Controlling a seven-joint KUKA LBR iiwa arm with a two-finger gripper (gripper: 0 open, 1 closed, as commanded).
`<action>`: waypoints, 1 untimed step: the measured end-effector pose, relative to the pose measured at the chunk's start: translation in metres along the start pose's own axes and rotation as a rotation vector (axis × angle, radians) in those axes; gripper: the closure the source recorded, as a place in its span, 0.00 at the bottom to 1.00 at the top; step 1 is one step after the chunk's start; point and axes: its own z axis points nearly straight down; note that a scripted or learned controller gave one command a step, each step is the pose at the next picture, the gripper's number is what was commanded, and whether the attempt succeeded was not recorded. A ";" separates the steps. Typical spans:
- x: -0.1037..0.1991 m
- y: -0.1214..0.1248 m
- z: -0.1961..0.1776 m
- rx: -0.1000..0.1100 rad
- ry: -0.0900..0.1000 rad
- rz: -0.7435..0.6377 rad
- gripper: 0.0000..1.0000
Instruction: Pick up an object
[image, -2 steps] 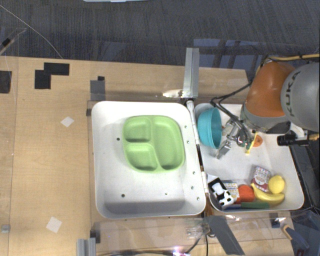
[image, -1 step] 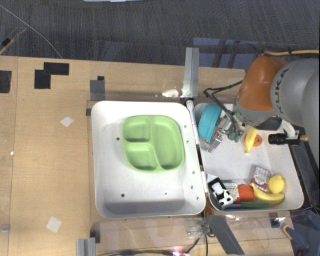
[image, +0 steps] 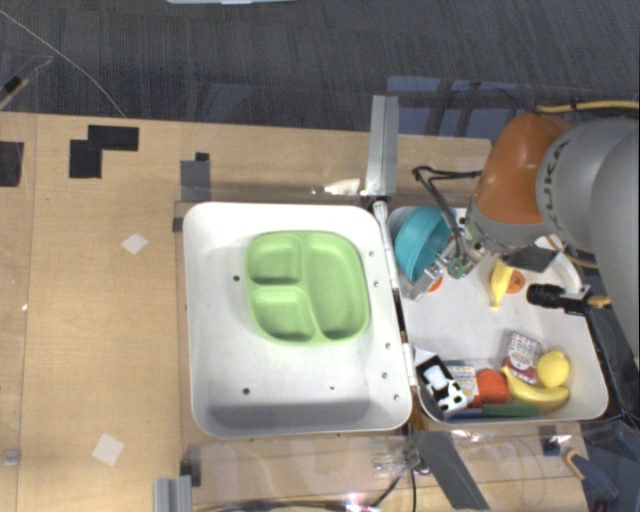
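Bench (image: 90, 330): a pale wooden top is carrying both bins, with black tape marks lying at its far left.
Left bin (image: 215, 400): it is sitting left of the arm's bin, holding a green divided tray (image: 305, 287) near its middle.
Right bin (image: 455, 330): its white floor is lying bare through the middle, with things crowding the far-left and near edges.
Arm (image: 560, 175): it is reaching in from the right over the far part of the right bin, orange band showing.
Teal bowl (image: 420, 243): it is leaning on its side in the far-left corner, against the wall shared with the left bin. Judged: light, stiff, slick plastic; the thin rim is offering the best hold.
Gripper (image: 455, 262): it is hanging just beside the teal bowl's right rim; whether its fingers are spread or closed, I cannot tell.
Banana (image: 535, 393): it is lying along the near-right wall, touching a lemon (image: 553, 368). Judged: soft, best taken across its middle.
Room: the corner walls are crowding the teal bowl, leaving little space for fingers on its left.
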 end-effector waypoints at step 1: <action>-0.002 0.002 -0.013 -0.005 -0.009 -0.006 1.00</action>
